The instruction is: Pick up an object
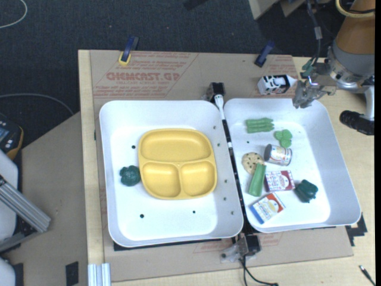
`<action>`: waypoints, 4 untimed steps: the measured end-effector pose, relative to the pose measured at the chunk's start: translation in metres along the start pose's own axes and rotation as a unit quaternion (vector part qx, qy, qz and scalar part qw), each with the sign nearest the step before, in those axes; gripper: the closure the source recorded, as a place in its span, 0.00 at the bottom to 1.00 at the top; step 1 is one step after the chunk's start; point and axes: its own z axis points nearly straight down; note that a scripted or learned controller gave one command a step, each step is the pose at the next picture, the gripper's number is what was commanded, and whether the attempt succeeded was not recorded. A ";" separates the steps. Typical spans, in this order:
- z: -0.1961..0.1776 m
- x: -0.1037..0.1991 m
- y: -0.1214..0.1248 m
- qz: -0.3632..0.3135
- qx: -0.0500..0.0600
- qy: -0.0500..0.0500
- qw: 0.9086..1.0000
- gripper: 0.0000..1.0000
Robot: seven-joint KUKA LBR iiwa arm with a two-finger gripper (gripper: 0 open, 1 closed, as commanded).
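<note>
board lettering: red print reads "chemcast gp" on the brown board (pixel 143 75) lying on the worktop behind the bins, with lines of smaller red print around it, too small to read
red packet: a small packet (pixel 278 180) in the right bin carries a label, the print too blurred to make out
blue-edged packet: another little packet (pixel 267 207) at the near side of that bin shows a picture panel, no words legible
can: the small can (pixel 278 154) has a wrapper, text unreadable
</note>
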 end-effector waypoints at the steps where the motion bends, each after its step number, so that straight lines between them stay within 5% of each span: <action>1: 0.001 0.033 -0.050 0.000 0.006 0.002 1.000 1.00; 3: 0.004 0.107 -0.127 -0.001 0.006 0.003 1.000 1.00; 4: -0.004 0.114 -0.140 0.000 0.006 0.002 1.000 1.00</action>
